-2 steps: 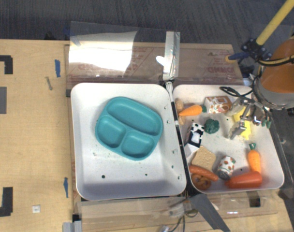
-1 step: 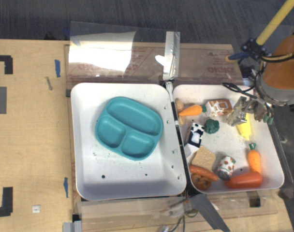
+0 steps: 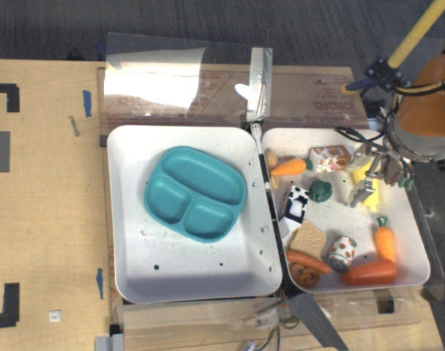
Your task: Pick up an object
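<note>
The gripper (image 3: 375,175) hangs low over the upper right part of the right bin (image 3: 420,265), right above a yellow toy (image 3: 369,186) that lies on the bin floor. Whether the jaws are apart or together I cannot tell. The yellow toy's long axis seems to run up and down the view; a green lump (image 3: 321,191) sits just left.

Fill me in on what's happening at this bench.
A grey arm with an orange band reaches in from the right, its pincer low over the right bin, by a yellow item. That bin holds toy food: carrots, a cracker, a small can. The left bin holds a teal divided tray. Nothing looks lifted yet.
</note>
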